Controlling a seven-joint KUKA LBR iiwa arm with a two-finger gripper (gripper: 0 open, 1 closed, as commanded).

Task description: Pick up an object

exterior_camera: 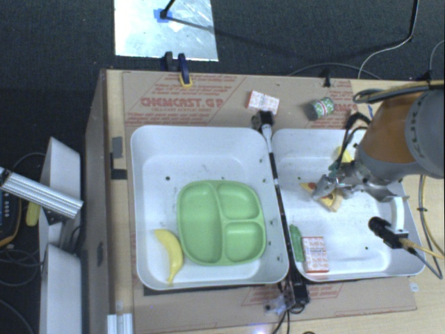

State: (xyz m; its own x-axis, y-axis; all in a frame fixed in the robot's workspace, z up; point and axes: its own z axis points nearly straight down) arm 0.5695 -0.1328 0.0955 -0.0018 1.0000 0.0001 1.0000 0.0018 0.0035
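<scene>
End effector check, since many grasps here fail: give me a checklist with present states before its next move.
1. End effector is inside the right bin: ok.
2. Target beneath it can be identified: cannot tell, small yellowish items lie there.
3. Item seen between the fingers: cannot tell.
4. Red-and-white packet is apart from the end effector: ok.
5. Plate and banana sit in the left bin, out of the way: ok.

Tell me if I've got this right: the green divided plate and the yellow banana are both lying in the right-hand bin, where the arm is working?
Not quite. The camera view shows the green divided plate and the banana lying in the left bin, not the right one. The arm's gripper is indeed working over the right bin.
</scene>
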